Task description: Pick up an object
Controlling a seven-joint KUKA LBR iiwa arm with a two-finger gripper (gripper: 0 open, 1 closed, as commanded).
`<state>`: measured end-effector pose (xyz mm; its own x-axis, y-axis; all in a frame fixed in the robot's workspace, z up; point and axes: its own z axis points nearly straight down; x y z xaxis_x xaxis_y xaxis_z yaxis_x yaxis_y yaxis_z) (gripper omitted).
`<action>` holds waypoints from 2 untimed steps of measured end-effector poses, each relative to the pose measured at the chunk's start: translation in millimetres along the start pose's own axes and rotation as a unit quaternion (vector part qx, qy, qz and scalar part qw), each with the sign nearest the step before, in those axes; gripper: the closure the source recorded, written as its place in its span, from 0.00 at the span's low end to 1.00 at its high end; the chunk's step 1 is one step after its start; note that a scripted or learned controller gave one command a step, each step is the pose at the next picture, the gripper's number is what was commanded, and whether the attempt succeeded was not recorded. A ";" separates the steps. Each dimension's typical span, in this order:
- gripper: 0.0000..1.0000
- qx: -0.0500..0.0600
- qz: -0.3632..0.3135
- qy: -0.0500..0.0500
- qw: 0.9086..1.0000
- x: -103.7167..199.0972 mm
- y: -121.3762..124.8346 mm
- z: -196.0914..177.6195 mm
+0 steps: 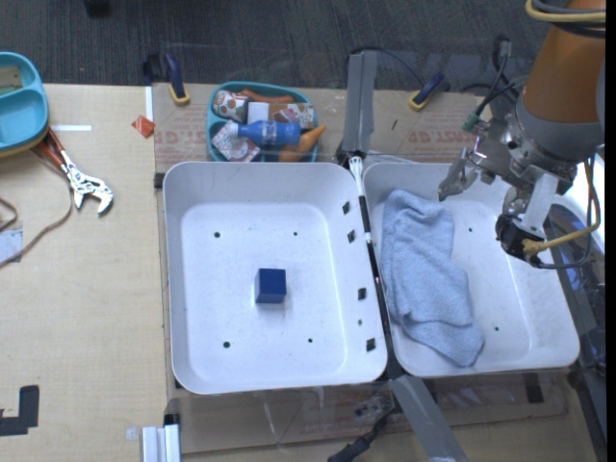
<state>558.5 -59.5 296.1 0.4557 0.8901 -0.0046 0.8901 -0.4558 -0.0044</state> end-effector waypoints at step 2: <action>1.00 -0.001 -0.142 0.001 0.990 -50.6 -3.5 44.0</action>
